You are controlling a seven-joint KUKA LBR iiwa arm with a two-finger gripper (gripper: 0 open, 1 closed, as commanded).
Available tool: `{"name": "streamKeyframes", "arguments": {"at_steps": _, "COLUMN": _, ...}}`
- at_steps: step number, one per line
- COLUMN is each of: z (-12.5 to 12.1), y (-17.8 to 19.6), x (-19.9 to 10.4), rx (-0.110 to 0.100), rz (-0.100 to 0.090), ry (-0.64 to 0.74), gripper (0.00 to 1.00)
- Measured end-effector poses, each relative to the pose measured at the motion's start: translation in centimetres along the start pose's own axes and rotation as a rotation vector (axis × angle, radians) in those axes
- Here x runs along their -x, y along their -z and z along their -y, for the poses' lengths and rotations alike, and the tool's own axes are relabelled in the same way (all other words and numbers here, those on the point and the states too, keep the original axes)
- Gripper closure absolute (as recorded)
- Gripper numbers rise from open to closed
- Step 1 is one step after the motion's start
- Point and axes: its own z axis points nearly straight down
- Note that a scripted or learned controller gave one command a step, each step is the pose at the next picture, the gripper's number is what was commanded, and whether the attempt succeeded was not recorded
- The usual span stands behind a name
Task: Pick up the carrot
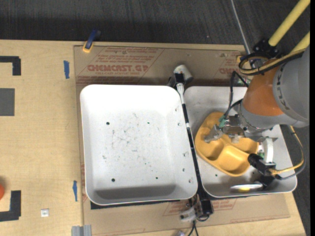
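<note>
On the counter (39, 132), a thin pale item (245, 187) is lying by the right bin's (288, 183) near wall. Behind it, the hand (220, 131) is hanging over a yellow object (227, 155); its grip cannot be told, nor where the carrot is lying. The left bin (133, 100) is sitting beside.

Two white bins side by side on my bench — left bin (133, 141), right bin (209, 95) with a yellow moulded piece (224, 154) inside — cardboard sheet (118, 63) beneath both.
</note>
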Motion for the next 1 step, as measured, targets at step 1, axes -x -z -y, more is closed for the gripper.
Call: {"name": "streamKeyframes", "arguments": {"at_steps": 1, "z": -4.79, "y": -0.02, "x": -1.0, "rx": 0.001, "rz": 0.0, "ry": -0.226, "gripper": 0.0}}
